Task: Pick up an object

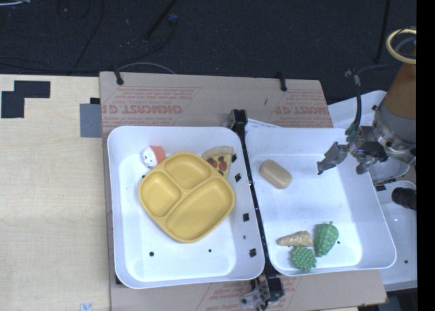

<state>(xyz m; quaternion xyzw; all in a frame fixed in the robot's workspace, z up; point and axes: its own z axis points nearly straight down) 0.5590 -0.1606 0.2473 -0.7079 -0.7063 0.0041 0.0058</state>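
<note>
Camera view, looking down at a slant: two white bins are sitting side by side on the table. The arm is reaching in from the right, and the end effector (344, 156) is hanging over the upper right part of the right bin (380, 235), fingers spread apart with nothing between them.

Candidates in the right bin: a tan bar of soap (275, 174) is lying alone, left of the end effector and apart from it. Near the front wall, a green berry (326, 238), a round green piece (303, 259) and a small tan cone-shaped piece (295, 239) are crowding together, touching or nearly so.

The left bin (129, 235) is holding a yellow divided plate (187, 197), with a pizza slice toy (219, 160) and a small white and orange item (151, 157) tucked along its upper edge.

Risks, as judged from here:
- The soap is looking smooth and rounded; a grip off its middle is likely sending it skidding or squirting out.
- Going for the front cluster is risking a finger landing on a neighbour, pushing pieces into the bin wall and closing on nothing.
- The end effector is sitting close to the right bin's far wall; a low sideways move could be catching the rim.
</note>
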